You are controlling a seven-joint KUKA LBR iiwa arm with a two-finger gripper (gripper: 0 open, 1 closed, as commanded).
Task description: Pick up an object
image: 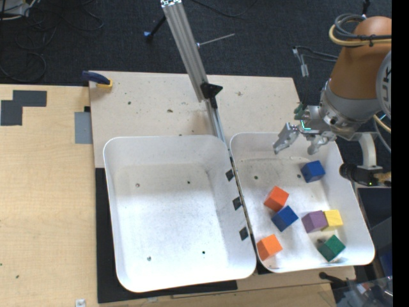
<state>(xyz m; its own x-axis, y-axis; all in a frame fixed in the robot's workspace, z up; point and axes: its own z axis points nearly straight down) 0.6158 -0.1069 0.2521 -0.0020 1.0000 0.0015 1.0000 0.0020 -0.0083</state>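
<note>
We are seeing the gripper (299,141) hanging over the far end of the right bin (259,147), its two fingers spread apart with nothing between them. One finger (284,139) is pointing toward seven o'clock, the other (316,143) is sitting at its three o'clock side. The orange band (358,56) of the arm is rising at one o'clock from the gripper.

Nearest to the gripper, at its five o'clock, a blue cube (312,171) is lying close to the bin's right wall, apart from the fingers. Further toward six o'clock we are finding an orange cube (276,197), and just at its five o'clock a second blue cube (285,217), the two touching or nearly so. At three o'clock from that one, a purple cube (314,221) and a yellow cube (333,219) are sitting side by side, touching. A green cube (331,247) is lying at six o'clock from the yellow one, and another orange cube (270,245) is resting in the near left corner.

At nine o'clock, the left bin (121,171) is lying alongside, black clips (237,203) joining the shared rims. A slanted aluminium rail (189,50) is running toward eleven o'clock across the bench (153,101).
</note>
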